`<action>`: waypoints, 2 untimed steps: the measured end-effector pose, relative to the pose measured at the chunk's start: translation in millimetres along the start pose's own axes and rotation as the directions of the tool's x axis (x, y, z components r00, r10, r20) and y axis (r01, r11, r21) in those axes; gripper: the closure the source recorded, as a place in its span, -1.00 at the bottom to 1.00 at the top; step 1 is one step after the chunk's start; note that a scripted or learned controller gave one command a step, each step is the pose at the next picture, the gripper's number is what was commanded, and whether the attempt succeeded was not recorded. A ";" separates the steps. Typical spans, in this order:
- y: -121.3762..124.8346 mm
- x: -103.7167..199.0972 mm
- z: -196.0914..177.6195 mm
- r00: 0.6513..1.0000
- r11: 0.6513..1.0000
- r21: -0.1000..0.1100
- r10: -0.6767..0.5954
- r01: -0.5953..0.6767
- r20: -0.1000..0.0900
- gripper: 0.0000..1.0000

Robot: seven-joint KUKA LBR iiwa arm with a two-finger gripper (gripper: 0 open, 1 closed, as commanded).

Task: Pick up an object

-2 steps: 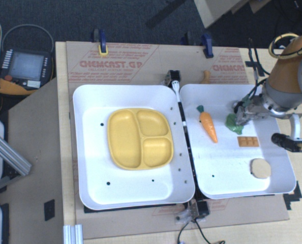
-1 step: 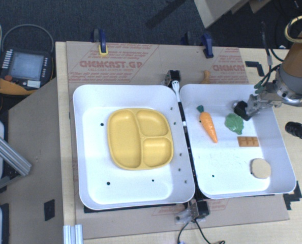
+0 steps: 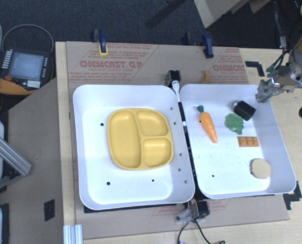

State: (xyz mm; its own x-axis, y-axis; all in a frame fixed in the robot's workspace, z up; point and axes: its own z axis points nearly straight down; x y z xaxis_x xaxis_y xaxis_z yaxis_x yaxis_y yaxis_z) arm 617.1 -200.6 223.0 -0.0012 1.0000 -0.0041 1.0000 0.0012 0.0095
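Note:
The right bin point(image 3: 227, 179) holds several small objects. An orange carrot point(image 3: 208, 125) with a green top lies left of centre. A green leafy piece point(image 3: 234, 123) sits beside a black block point(image 3: 244, 110). A brown waffle-like rectangle point(image 3: 248, 142) lies below them, and a round beige cookie point(image 3: 261, 168) rests near the front right corner. My gripper point(image 3: 266, 89) hovers over the bin's back right corner, just right of and above the black block, with nothing seen between its fingers.
The left bin point(image 3: 90, 177) bears a yellow divided plate point(image 3: 139, 138) in its middle. Blue clamps point(image 3: 102, 40) grip the cardboard at the back. A handheld control pendant point(image 3: 24, 67) lies off the bench at far left.

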 end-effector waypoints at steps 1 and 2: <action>2.0 -0.7 -54.7 1.000 1.000 0.001 0.000 0.000 0.000 1.00; -22.2 48.0 -43.4 1.000 1.000 0.013 -0.003 0.003 -0.007 1.00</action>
State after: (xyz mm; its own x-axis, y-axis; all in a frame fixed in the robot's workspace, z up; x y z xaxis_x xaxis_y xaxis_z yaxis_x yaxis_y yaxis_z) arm 594.4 -152.4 266.0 -0.0042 1.0000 0.0025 1.0000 0.0043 -0.0032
